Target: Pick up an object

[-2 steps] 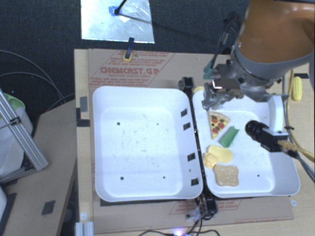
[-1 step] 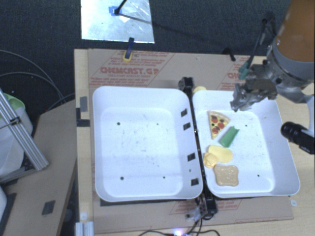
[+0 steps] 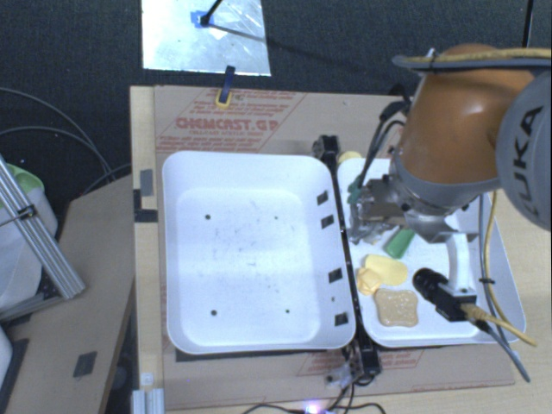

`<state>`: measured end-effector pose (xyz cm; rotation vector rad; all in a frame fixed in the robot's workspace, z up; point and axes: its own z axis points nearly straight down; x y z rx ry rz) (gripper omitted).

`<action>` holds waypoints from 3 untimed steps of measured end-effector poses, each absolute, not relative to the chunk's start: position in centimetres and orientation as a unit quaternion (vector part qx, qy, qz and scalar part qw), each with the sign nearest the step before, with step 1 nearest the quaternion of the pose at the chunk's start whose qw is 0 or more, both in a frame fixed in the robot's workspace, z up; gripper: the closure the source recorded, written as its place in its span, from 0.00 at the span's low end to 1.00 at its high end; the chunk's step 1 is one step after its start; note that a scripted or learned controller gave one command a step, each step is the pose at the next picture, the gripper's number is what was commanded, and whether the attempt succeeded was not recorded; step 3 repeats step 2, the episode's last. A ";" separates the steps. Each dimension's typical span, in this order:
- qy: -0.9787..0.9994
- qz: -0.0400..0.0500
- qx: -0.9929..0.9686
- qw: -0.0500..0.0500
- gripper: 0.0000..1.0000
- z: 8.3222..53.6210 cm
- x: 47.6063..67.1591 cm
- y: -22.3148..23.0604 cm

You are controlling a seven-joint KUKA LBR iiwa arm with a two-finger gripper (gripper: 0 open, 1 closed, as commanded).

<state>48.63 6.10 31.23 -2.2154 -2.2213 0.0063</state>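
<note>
Tool [image 3: 373, 211] low over right bin [image 3: 431, 333]; can't tell its grip state, arm blocks it. In that bin: green piece [image 3: 400, 243] mid-bin, yellow piece [image 3: 383, 273] and tan piece [image 3: 398, 308], maybe toast, near its front-left corner.

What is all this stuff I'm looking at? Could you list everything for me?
left bin: 1, white, on the cardboard
right bin: 1, white, beside the left bin
yellow piece: 1, yellow, right bin
toast-like piece: 1, tan, right bin, near end
green piece: 1, green, right bin, partly under the gripper
pale piece: 1, pale yellow, right bin, far end
cardboard: 1 sheet, brown with red print, under both bins
shiny sheet: 1, silver, on the dark floor beyond the bench
clip: 1, blue and yellow, far edge of the cardboard
arm: 1, orange and grey, over the right bin
gripper: 1, metal grey, low over the right bin
</note>
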 end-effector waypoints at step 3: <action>-0.706 -0.001 -0.708 -0.001 1.00 38.6 48.7 3.2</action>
